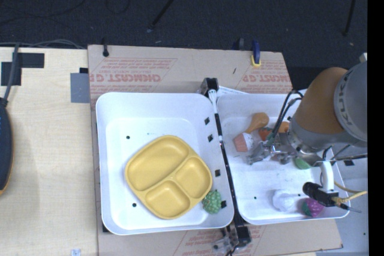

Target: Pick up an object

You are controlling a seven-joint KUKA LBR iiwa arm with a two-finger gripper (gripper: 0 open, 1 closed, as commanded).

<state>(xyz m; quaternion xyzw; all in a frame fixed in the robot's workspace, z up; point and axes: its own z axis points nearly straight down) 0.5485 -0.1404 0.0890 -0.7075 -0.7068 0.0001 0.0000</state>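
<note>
Two shallow white bins sit side by side on the pale wooden counter [48, 159], and the action is all in the right-hand bin [258, 189]. The grey arm with its orange band [324, 111] reaches in from the right, and the metal end effector [262, 154] is down low near the bin's floor. Just beside its tip lies a small pinkish-red block [242, 142], and a little above that an orange-brown rounded piece [259, 122]; either looks like the likely target. Nothing is visibly lifted: every object appears to rest on a bin floor, so I judge the pick as not yet made, with the grasp and the raise both left to do. Whether the end effector is spread or pressed together, I cannot tell; at this slant the metal parts blur into one another. A small green piece [303, 161] peeks out from under the wrist, partly covered. Near the bin's front edge lie a white crumpled lump [282, 199] and a magenta rounded thing [311, 208], both too small to identify. Over in the left-hand bin [105, 129], a yellow three-compartment plastic plate [168, 177] and a bumpy green cluster [212, 201] lie untouched, well apart from the arm.
</note>
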